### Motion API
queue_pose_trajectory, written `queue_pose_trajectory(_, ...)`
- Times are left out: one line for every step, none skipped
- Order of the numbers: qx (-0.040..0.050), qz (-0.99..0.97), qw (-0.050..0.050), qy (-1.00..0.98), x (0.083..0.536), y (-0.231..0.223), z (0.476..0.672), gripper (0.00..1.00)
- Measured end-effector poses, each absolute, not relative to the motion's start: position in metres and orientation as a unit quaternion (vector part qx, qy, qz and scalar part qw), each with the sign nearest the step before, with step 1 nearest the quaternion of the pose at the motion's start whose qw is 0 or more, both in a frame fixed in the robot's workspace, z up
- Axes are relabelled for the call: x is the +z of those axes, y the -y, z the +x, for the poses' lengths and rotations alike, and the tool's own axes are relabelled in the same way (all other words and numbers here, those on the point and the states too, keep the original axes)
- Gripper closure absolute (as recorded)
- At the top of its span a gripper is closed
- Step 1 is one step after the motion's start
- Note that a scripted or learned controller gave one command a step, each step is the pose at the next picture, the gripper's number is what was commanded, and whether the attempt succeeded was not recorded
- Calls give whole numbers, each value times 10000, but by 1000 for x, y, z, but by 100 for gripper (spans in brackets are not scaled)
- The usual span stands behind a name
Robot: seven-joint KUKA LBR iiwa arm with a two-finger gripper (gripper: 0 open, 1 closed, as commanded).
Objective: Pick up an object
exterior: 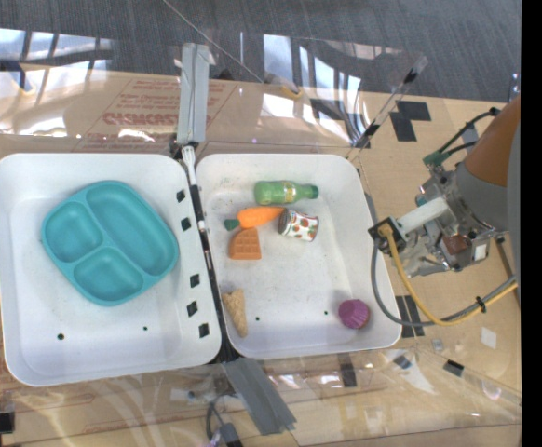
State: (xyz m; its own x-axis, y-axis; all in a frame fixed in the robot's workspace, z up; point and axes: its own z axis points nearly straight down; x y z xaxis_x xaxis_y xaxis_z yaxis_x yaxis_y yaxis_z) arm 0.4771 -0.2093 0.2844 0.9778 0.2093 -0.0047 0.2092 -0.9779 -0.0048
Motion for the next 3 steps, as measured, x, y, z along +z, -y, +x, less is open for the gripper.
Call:
queue_pose_trajectory(35,-9940,36,1094,294,208,478,100)
queue_pose_trajectory(23,-9944,20,1058,287,209,477,100)
queue_pose_trajectory(25,-9945,22,1050,271,209,477,100)
